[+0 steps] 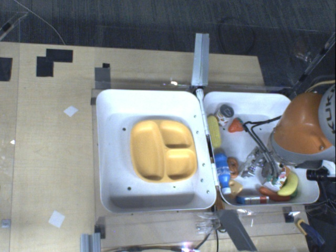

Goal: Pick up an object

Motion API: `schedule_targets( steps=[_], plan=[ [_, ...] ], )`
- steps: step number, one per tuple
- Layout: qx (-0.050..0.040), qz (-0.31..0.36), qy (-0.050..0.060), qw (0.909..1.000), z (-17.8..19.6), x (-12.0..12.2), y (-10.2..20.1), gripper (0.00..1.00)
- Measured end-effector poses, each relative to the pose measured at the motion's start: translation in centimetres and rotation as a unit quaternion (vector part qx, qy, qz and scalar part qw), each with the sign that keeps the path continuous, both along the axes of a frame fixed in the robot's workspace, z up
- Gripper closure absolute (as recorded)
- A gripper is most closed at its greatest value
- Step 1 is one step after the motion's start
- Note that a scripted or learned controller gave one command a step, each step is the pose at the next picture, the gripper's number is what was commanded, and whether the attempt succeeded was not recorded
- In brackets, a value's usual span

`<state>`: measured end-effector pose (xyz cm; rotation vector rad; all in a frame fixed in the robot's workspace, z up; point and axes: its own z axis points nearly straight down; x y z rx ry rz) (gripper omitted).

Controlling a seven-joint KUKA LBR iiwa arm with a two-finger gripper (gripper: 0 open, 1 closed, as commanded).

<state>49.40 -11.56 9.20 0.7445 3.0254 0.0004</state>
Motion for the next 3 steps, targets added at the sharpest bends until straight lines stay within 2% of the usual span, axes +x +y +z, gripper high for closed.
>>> schedule_targets(
  steps=[1,2,3],
  plan=[
    [0.0005,0.000,0.001,1.0000,-0.1,0.0,0.1,0.00],
    [0.0027,-0.038,0.006,0.9992,-0.3,9.5,-3.6,0.00],
    [0.0041,-0.147,0.008,0.9891,1.3,8.7,-9.0,0.00]
  ],
)
